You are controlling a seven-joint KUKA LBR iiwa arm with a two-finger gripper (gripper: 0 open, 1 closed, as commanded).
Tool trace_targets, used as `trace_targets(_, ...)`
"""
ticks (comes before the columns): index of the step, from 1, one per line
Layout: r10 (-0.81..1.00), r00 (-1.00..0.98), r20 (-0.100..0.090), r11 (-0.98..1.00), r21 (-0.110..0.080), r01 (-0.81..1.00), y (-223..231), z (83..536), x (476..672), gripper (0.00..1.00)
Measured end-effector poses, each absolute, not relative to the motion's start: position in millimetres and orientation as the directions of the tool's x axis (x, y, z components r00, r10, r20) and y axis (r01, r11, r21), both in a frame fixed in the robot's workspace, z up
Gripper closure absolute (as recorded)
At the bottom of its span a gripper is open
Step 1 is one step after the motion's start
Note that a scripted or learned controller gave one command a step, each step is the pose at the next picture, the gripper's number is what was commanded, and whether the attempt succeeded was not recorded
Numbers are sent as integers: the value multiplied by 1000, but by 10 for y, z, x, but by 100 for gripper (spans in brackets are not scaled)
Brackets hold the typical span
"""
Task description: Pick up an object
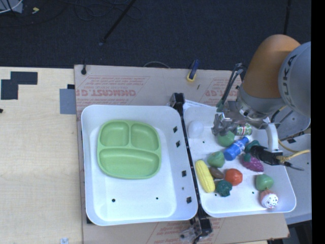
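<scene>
Nothing lifted yet, we judge. Gripper (222, 126) sits low in right bin (289, 200), just above green toy (226, 138) at top of pile. We cannot tell whether it grips anything. Grasp and lift remain. Left bin (94, 207) holds green plate (129, 149).

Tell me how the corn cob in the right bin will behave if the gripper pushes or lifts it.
The corn looks like a smooth toy, so probably stiff and light for its size. Its long rounded shape suggests it may roll sideways if nudged. It lies close to the bin wall and a brown piece, so a push could jam it or shift its neighbours.
</scene>
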State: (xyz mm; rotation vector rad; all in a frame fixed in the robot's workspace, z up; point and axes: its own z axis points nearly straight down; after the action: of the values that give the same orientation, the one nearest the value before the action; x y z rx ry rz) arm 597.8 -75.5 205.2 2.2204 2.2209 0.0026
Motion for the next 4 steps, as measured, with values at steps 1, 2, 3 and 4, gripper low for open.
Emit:
trace_targets(1, 1000, 0, 1, 0, 1, 1000, -764, 2289, 5982, 100)
trace_targets(2, 1000, -4, 2, 4, -1, 1000, -198, 2292, 6159, 100)
trace_targets(3, 1000, -5, 3, 5, -4, 1000, 384, 2174, 6152, 100)
trace_targets(4, 1000, -2, 0, 2, -2, 1000, 356, 2186, 6172, 100)
